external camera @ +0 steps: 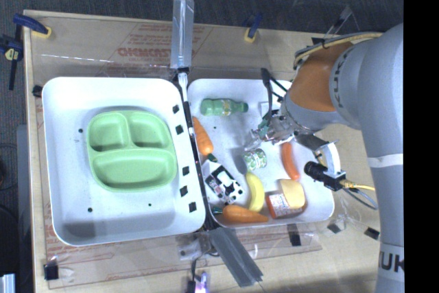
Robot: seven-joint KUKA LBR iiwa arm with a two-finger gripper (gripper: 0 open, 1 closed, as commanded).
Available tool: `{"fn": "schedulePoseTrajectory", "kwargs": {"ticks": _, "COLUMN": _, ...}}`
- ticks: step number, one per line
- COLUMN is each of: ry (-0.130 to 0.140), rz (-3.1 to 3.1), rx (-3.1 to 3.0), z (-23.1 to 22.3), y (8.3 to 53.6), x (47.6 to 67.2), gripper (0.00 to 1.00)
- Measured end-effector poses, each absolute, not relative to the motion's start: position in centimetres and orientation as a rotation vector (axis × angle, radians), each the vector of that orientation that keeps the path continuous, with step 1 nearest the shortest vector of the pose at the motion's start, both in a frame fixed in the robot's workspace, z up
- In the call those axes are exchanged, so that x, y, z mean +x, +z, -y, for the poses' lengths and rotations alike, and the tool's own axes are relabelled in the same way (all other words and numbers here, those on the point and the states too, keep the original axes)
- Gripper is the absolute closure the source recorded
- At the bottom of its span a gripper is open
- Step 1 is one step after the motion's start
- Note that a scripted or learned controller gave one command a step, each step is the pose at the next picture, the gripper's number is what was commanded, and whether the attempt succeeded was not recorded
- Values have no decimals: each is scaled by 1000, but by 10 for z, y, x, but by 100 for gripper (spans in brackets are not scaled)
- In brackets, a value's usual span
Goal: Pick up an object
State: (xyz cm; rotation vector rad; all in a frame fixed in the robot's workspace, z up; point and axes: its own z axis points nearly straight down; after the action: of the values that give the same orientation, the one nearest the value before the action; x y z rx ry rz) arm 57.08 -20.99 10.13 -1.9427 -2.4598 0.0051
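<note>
Green bottle (223,107), carrots (203,136), banana (254,191) and can (256,160) lie in right bin (226,88)

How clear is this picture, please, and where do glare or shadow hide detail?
Camera view: soft overall; the gripper blurs into clutter, glare streaks the clear sheet behind the bins, and shadow pools in the left bin's near corner.
</note>
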Motion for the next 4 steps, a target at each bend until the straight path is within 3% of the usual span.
{"fn": "schedulePoseTrajectory", "kwargs": {"ticks": 1, "ry": 5, "rz": 2460, "rx": -1943, "z": 210, "y": 101, "x": 571, "gripper": 0}}
{"fn": "schedulePoseTrajectory", "kwargs": {"ticks": 2, "ry": 3, "rz": 2488, "rx": -1911, "z": 211, "y": 156, "x": 606, "gripper": 0}}
{"fn": "schedulePoseTrajectory", "kwargs": {"ticks": 3, "ry": 5, "rz": 2355, "rx": -2069, "z": 209, "y": 88, "x": 555, "gripper": 0}}
{"fn": "schedulePoseTrajectory", "kwargs": {"ticks": 4, "ry": 10, "rz": 2355, "rx": -2060, "z": 209, "y": 94, "x": 555, "gripper": 100}}
